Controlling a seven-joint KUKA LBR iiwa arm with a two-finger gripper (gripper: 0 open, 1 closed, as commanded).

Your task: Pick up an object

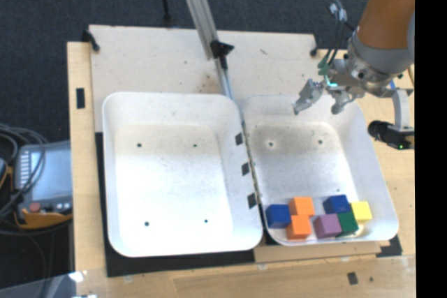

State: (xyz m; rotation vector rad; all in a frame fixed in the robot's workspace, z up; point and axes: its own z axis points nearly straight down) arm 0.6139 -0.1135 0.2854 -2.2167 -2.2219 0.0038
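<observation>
Your gripper [323,100] hangs spread and bare above the right bin's [380,171] far rim; the blocks [318,217], matte cubes, sit clustered at the speckled bin's near edge, well apart from it

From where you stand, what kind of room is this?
Probably a robotics lab test bench: a grey and orange robot arm's gripper hangs over two shallow white plastic bins on a wooden bench, and small coloured toy blocks sit bunched in the right bin's near corner.
</observation>
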